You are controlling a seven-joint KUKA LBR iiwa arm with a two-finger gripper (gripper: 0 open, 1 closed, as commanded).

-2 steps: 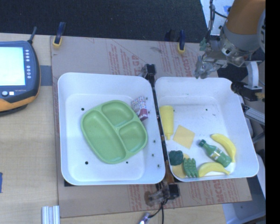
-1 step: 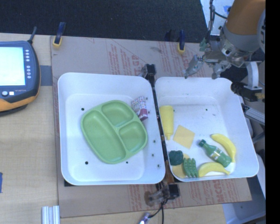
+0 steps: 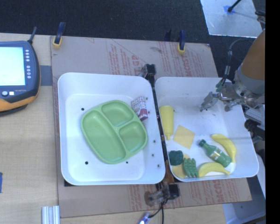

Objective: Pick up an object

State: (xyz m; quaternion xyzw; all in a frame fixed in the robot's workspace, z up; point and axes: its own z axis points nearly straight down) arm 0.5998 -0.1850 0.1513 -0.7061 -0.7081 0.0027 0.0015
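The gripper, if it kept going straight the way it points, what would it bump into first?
The gripper points left and a bit downward over the right bin. It would probably meet that bin's bare white floor first. If it stayed higher, the yellow bottle looks next in line, though depth is hard to judge.

At the frame's right edge the arm point(image 3: 254, 62) is cut off. The small packet point(image 3: 141, 107) beside the green plate point(image 3: 114, 131) carries print too blurred to read.
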